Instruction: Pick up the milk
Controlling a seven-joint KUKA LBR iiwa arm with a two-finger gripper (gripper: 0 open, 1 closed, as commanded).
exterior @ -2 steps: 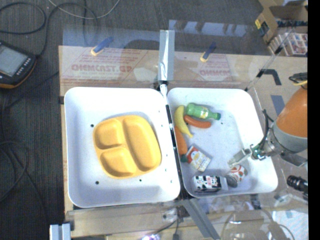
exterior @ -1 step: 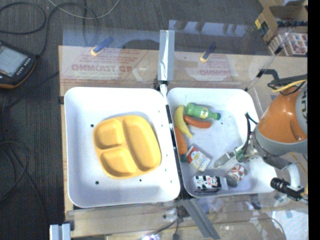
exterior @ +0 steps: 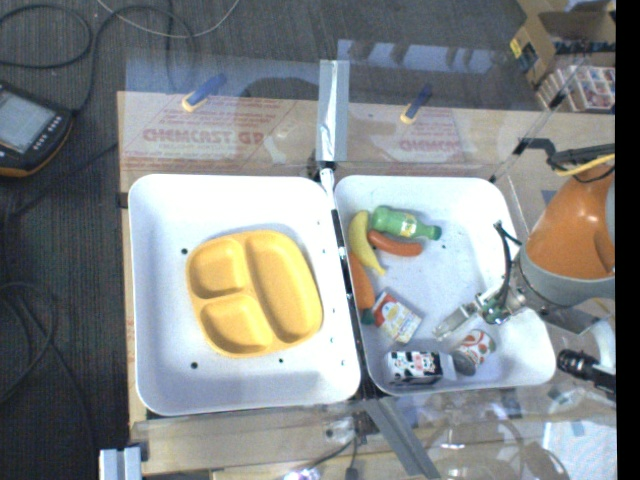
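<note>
With its fingers spread and holding nothing, the gripper (exterior: 462,320) should shift left and nearer to straddle the milk (exterior: 415,366) lying by the right bin's (exterior: 455,200) near wall

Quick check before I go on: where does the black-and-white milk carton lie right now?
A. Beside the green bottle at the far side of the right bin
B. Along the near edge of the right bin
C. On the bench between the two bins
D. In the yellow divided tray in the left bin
B: the milk carton lies on its side by the near wall of the right bin, away from the green bottle and the yellow tray.
</note>
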